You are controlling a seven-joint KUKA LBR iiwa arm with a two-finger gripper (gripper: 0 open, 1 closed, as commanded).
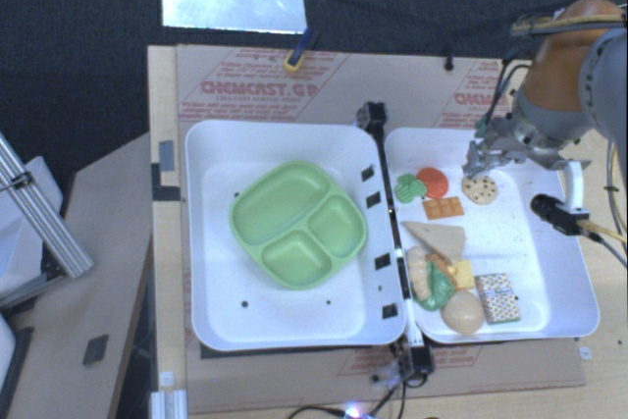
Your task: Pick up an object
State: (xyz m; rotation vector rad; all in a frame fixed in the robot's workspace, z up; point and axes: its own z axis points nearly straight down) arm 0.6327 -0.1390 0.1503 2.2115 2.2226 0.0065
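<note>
- Grey arm has its pincer [480,162] low in the right bin [579,304], approach step.
- Cookie [480,188] lies just below it.
- Pincer's spread: cannot tell.
- Next: drop straight, clamp.

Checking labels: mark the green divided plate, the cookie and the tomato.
green divided plate [298,223], camera view, centre ridge.
cookie [480,188], camera view, middle of its face.
tomato [433,182], camera view, centre of red top.
</note>
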